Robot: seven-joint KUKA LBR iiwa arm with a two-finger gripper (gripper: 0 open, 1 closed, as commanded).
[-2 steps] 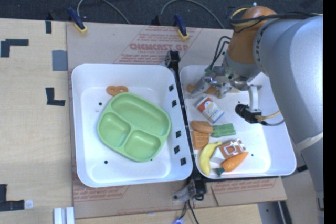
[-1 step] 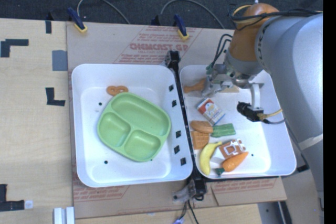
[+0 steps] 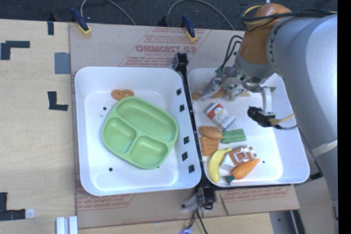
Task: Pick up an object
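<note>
- A wooden bench (image 3: pixel 33 134) fills the left of the scene, marked with a few dark tape shapes, and a sheet of brown cardboard (image 3: pixel 159 46) printed with red lettering lies under two white bins.
- Two blue and yellow clamps (image 3: pixel 80 20) grip the far edge of the cardboard, and thin cables loop over the dark floor beyond.
- The left bin (image 3: pixel 88 172) holds a light green divided plate (image 3: pixel 140 131) with three compartments, lying flat near the middle.
- A small orange pretzel-shaped toy (image 3: pixel 122 94) sits just beyond the plate's far left edge, near the bin's back wall.
- The right bin (image 3: pixel 290 167) touches the left one along a black-clipped seam.
- In its near left part lies a cluster of toy food: a small white carton (image 3: pixel 219 115) with a red and blue print, a brown bread-like piece (image 3: pixel 209 138), a green flat piece (image 3: pixel 233 136), a yellow banana (image 3: pixel 215 163), an orange and white box (image 3: pixel 241 154), and an orange carrot (image 3: pixel 245 169) at the front.
- The items touch or overlap one another; none is lifted.
- The gripper (image 3: pixel 227 87) is low over the far left part of the right bin, just beyond the carton.
- I cannot tell whether it is apart or together, nor whether it has anything.
- The grey arm (image 3: pixel 307 79) with its orange band (image 3: pixel 258 44) enters from the right, covering that bin's far right side.
</note>
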